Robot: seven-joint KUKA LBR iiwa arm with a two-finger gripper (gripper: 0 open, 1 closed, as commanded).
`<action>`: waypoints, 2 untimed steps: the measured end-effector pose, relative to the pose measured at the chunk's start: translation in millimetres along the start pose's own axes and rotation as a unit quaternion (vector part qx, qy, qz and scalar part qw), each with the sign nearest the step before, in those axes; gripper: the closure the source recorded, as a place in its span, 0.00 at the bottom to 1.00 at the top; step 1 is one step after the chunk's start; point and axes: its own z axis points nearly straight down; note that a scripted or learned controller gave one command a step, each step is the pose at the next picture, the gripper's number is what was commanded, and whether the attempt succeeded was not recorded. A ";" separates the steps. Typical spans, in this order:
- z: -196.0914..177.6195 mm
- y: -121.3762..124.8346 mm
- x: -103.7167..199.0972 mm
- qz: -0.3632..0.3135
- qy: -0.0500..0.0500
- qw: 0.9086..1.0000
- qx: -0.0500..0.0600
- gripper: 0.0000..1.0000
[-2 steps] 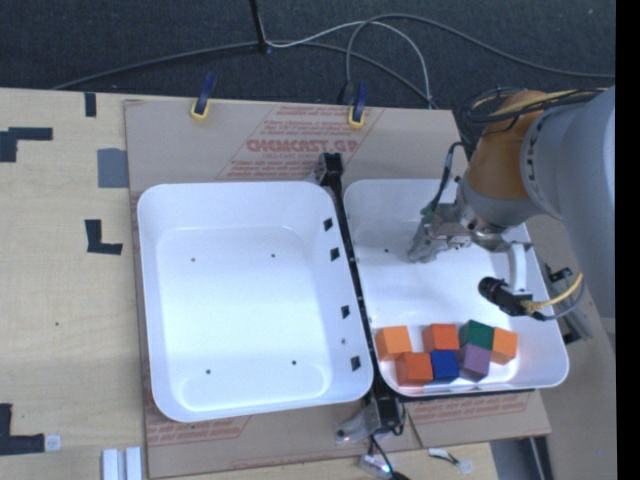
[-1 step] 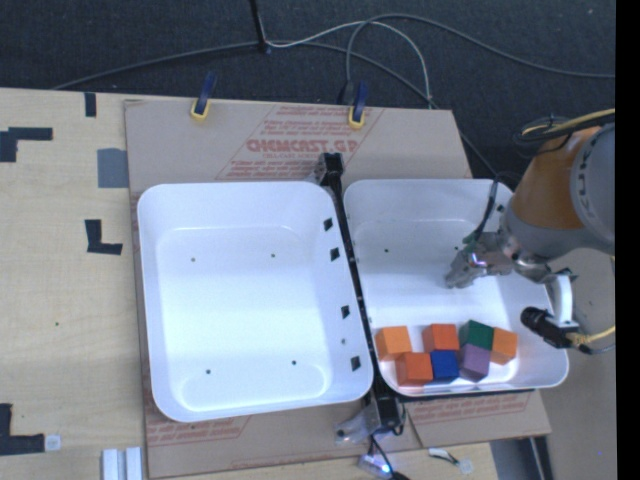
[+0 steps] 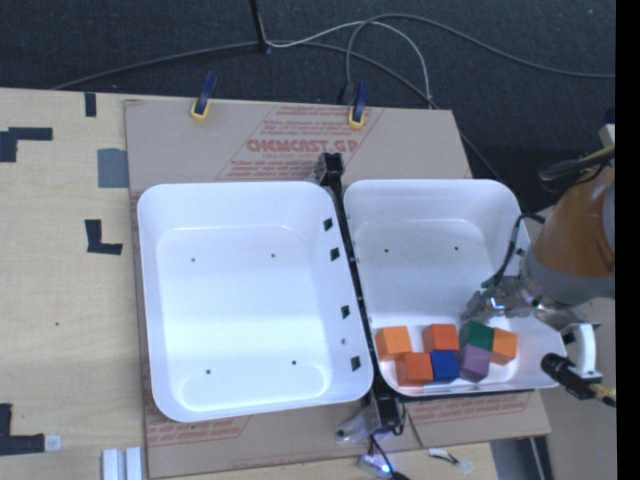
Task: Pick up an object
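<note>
Several small blocks lie bunched in the near part of the right bin (image 3: 430,203): an orange one (image 3: 393,341), a red-orange one (image 3: 440,337), another orange one (image 3: 414,368), a blue one (image 3: 444,366), a purple one (image 3: 474,360), a green one (image 3: 479,336) and an orange one (image 3: 504,346). My gripper (image 3: 487,309) hangs low over the bin's right side, just behind the green block and close to it. The grey and orange wrist (image 3: 572,248) covers the bin's right rim.
The left bin (image 3: 240,203) sits beside the right one, with a black clip strip (image 3: 345,278) between them. Both rest on cardboard (image 3: 290,138) held by clamps at the back. Cables run across the dark floor behind.
</note>
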 end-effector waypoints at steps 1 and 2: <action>0.3 15.7 14.1 -0.002 0.000 1.000 0.000 0.00; -0.6 -10.4 20.2 -0.002 0.000 1.000 -0.002 0.00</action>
